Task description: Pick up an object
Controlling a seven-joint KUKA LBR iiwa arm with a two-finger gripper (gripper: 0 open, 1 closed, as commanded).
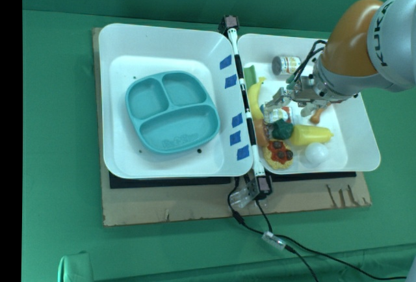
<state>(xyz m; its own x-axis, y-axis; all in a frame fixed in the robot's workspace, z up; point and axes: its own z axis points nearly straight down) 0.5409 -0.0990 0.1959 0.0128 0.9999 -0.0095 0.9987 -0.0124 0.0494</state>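
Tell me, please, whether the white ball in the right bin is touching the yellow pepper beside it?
Touching. The camera view shows the white ball sitting right against the lower edge of the yellow pepper, with no strip of bin floor between them.

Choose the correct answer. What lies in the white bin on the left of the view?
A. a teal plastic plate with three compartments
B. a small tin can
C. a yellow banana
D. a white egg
A: the teal plastic three-compartment plate lies in the left-hand white bin; the food items sit in the other bin.

a teal divided plate (172, 112) lies in the left bin (117, 53); blue tape squares (231, 81) mark its right wall; cardboard (195, 212) lies underneath.
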